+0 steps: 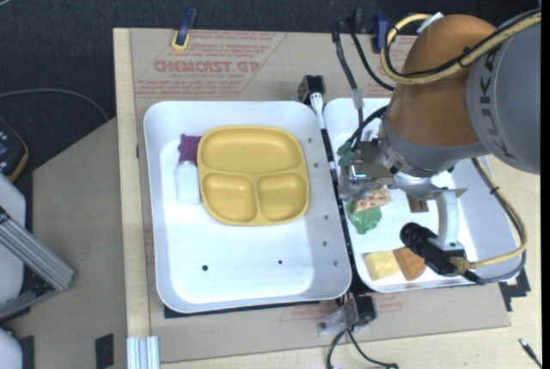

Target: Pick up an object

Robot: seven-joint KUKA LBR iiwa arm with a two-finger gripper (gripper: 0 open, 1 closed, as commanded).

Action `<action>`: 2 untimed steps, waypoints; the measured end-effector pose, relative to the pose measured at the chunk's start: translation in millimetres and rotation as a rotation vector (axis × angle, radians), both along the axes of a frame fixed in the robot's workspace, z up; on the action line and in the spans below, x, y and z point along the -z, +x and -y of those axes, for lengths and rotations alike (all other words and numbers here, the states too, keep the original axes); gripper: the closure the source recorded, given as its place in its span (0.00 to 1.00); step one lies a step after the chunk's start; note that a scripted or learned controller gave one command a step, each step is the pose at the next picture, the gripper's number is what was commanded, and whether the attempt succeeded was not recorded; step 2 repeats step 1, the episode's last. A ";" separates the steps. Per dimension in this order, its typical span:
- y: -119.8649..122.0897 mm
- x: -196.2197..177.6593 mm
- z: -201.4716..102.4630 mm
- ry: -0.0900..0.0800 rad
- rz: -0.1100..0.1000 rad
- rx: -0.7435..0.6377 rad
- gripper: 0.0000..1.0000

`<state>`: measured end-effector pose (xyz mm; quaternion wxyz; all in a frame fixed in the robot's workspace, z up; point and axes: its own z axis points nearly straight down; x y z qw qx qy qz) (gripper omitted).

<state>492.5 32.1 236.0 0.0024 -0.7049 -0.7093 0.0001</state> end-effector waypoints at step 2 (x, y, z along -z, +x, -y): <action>-3.3 20.2 -51.5 -0.001 -0.002 0.001 1.00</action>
